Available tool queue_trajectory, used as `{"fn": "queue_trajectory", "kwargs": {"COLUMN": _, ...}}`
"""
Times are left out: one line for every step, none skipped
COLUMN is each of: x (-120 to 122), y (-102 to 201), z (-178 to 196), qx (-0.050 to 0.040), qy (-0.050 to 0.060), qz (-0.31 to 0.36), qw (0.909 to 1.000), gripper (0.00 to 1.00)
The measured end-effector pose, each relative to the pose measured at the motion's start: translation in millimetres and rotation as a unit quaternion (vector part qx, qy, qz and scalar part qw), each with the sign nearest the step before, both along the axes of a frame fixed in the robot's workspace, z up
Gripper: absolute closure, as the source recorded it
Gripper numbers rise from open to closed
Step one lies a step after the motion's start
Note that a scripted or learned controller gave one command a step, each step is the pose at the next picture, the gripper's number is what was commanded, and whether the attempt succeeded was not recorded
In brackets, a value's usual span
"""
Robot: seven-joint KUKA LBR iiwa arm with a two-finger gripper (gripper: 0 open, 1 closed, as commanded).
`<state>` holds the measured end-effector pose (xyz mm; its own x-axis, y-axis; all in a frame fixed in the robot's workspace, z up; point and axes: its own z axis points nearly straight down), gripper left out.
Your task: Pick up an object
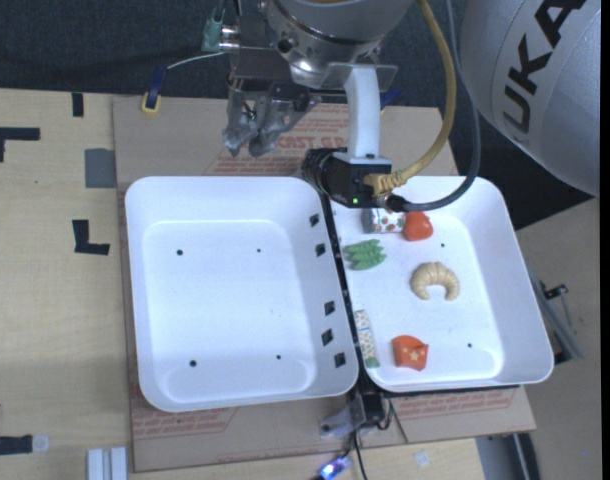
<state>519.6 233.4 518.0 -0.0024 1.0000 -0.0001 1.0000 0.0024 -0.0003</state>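
Tool (257, 133) at 12 o'clock above the bins, grip state unclear | croissant (436, 281) mid right bin (505, 268), likely light, stiff; grasp across its middle | tomato (417, 227) at 11 o'clock, greens (365, 255) at 9 o'clock.

arm (525, 58): cut off by the top and right edges
gripper (257, 138): blurred; finger state unclear, perhaps shut

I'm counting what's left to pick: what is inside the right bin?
The right bin holds a croissant, a green leafy piece, two red pieces and a small patterned block. The black camera mount covers its top-left corner.
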Motion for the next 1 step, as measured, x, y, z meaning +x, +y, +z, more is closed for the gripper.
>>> {"fn": "queue_trajectory", "kwargs": {"x": -30.2, "y": -95.8, "z": -31.6, "qx": -0.0006, "qy": 0.002, "qz": -0.002, "qw": 1.0, "gripper": 1.0}}
